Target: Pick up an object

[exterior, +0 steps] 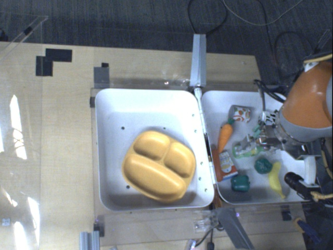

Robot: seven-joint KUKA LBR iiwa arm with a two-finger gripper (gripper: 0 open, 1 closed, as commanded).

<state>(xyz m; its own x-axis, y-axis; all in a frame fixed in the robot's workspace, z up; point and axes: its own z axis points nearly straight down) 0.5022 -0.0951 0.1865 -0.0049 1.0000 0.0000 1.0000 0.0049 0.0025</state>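
Observation:
In the right bin point(217, 104) lie an orange carrot point(225, 135), a small patterned can point(239, 113), a red and white packet point(225, 163), a dark green pepper point(240, 182), a teal round piece point(263, 165) and a yellow banana point(275, 179). My gripper point(248, 148) hangs low over the middle of this bin, just right of the carrot and up-left of the teal piece. Nothing shows in its grasp. A big yellow bread-shaped object point(158, 164) lies in the left bin point(106, 119).
The arm's orange band point(311, 100) and grey wrist cover the right bin's right side. A metal post point(198, 61) stands at the back between the bins. Black cables point(244, 9) trail on the dark floor behind the bench.

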